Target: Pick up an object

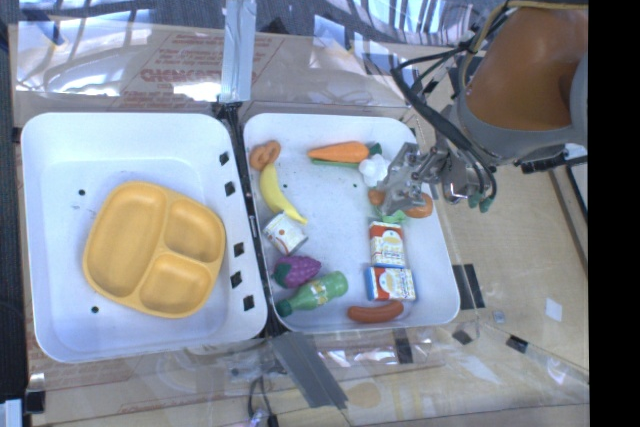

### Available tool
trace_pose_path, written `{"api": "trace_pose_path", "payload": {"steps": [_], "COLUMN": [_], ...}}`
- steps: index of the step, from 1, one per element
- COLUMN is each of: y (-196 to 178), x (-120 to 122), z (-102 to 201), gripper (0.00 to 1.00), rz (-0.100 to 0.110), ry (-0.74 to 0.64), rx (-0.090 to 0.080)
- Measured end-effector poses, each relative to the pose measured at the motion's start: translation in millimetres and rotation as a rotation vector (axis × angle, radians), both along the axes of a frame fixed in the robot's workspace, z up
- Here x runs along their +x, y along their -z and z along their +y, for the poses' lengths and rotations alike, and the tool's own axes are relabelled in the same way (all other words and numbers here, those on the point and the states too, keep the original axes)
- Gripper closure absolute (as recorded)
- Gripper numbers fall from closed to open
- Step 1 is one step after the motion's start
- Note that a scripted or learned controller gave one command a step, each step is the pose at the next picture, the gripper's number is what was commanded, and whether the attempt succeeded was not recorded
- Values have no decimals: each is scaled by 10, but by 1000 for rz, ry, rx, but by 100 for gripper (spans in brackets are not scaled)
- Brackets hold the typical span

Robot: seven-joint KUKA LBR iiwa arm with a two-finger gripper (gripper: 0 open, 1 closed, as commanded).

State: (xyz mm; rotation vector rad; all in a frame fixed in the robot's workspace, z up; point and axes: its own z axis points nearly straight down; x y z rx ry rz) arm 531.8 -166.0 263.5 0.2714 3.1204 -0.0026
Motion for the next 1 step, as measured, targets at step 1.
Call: {"api": "trace_pose_path", "payload": {"steps": [1], "y": [1167], "x": [-566], "z": [85], "gripper": [100], "rz": [18], "ry": [-43], "rx": [5]}}
